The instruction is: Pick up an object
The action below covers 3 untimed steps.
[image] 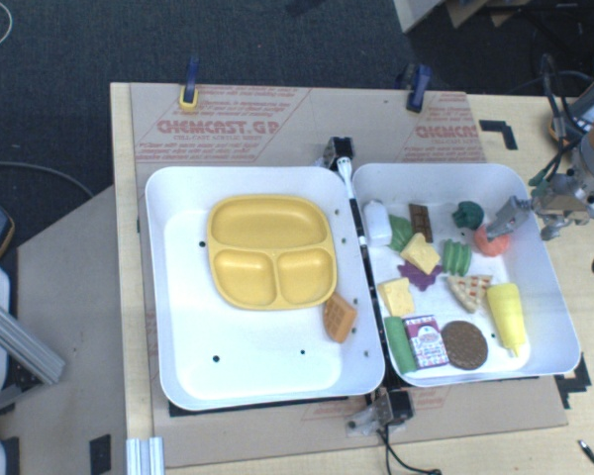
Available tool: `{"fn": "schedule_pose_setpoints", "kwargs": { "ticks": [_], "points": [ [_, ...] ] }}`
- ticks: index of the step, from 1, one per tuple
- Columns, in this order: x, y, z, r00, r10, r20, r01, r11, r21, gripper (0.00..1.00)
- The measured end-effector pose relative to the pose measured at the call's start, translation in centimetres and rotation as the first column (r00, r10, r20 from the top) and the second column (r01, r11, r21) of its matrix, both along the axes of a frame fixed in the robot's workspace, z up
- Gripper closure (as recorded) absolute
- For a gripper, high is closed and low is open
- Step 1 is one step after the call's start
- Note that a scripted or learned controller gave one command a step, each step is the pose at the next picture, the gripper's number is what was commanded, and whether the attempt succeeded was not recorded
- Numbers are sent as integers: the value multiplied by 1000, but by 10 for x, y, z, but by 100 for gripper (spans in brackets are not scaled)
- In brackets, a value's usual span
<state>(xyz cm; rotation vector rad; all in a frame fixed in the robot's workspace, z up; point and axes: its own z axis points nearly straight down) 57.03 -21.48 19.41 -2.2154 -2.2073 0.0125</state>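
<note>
Hovering at the right bin's (564,295) far edge, pincer (520,216) above toys.

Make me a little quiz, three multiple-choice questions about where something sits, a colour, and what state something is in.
1. Where does the yellow divided plate lie?
A. In the left bin
B. In the right bin
C. On the floor

2. What colour is the corn cob in the right bin?
A. Blue
B. Yellow
C. Black

3. How does the small waffle piece sit?
A. On top of the plate
B. In the right bin
C. On the left bin's floor, just off the plate's lower right corner

Answers: 1 A, the plate lies in the left bin; 2 B, the cob is plainly yellow; 3 C, it rests beside the plate, not on it.
</note>
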Motion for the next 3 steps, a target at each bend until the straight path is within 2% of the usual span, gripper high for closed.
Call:
{"fn": "schedule_pose_setpoints", "kwargs": {
  "ticks": [1, 2, 3],
  "points": [
    [3, 0, 8, 1000, 4, 15, -4, 1000, -4, 0],
    [1, 4, -35, 1000, 4, 10, -4, 1000, -2, 0],
    [-5, 0, -96, 1000, 3, 9, -3, 1000, -2, 0]
  ]
}}
